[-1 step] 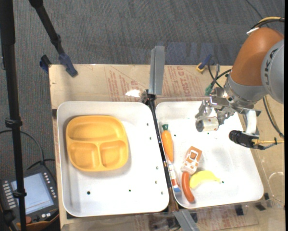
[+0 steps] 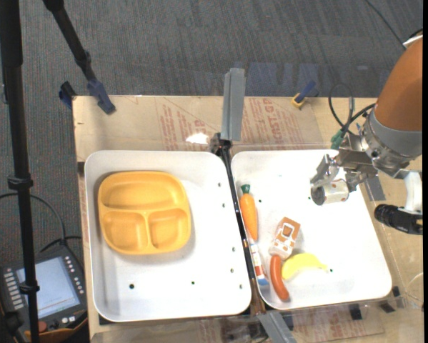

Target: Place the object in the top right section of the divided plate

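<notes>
A yellow divided plate [image 2: 145, 211] lies in the left bin [image 2: 163, 299], with one wide section along its far side and two smaller ones on its near side. The right bin [image 2: 356, 263] holds an orange carrot [image 2: 249, 216], a small orange-and-white carton [image 2: 285, 238], a red sausage [image 2: 279, 277], a yellow banana [image 2: 304, 264] and a thin pen [image 2: 254, 259] along its left wall. My gripper [image 2: 328, 188] hangs over the upper right part of the right bin, right of the carrot and beyond the carton. I see nothing held in it.
A grey bar [image 2: 233, 113] stands upright behind the gap between the bins. A black tripod pole [image 2: 13, 156] and a teach pendant [image 2: 38, 288] stand at the left. Blue [image 2: 99, 95] and yellow [image 2: 303, 95] clamps grip the bench's far edge.
</notes>
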`<state>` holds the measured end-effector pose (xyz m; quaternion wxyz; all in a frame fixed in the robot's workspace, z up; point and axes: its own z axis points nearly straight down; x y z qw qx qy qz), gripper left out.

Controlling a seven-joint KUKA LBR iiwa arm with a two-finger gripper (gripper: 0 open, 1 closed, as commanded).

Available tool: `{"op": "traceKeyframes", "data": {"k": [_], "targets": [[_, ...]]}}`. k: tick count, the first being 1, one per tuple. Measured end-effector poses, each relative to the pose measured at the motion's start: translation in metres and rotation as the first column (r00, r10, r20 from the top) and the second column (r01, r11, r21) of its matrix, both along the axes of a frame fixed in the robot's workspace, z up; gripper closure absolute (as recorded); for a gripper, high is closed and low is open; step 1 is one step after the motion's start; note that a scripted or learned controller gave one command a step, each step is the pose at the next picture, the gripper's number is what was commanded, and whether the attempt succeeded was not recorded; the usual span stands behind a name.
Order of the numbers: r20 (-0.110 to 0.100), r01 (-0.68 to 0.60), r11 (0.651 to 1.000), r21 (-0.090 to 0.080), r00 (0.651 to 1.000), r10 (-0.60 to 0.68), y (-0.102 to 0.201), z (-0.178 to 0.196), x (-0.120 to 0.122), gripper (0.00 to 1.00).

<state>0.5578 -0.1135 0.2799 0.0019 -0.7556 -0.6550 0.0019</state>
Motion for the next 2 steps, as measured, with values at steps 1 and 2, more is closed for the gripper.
{"op": "traceKeyframes", "data": {"k": [1, 2], "targets": [[0.001, -0.254, 0.967, 0.000, 0.967, 0.254, -0.054, 0.088, -0.060, 1.00], [0.003, -0.513, 0.858, 0.000, 0.858, 0.513, -0.100, 0.156, -0.080, 1.00]]}}
